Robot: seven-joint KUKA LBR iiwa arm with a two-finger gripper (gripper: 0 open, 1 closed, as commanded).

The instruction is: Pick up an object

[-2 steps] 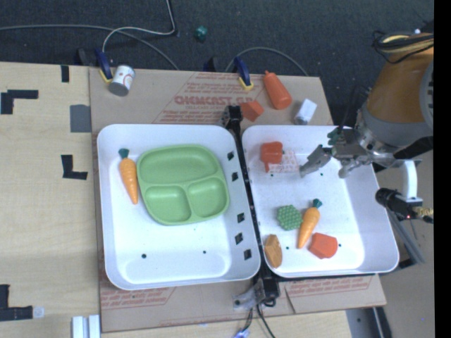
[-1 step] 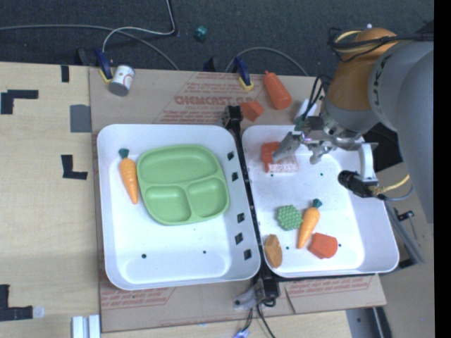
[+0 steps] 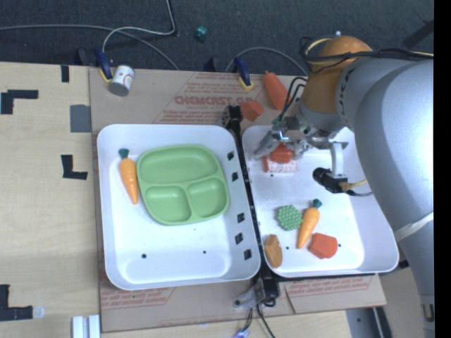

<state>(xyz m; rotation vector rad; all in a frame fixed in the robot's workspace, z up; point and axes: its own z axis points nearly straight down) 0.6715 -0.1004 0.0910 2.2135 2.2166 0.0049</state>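
A small red block (image 3: 280, 155) lies in the right bin (image 3: 352, 217), near its upper left corner. The gripper (image 3: 282, 141) is directly over it, metal fingers around its top; I cannot tell if the jaws pinch it. Lower lie a knobby green piece (image 3: 288, 217) and a smooth carrot (image 3: 308, 224).
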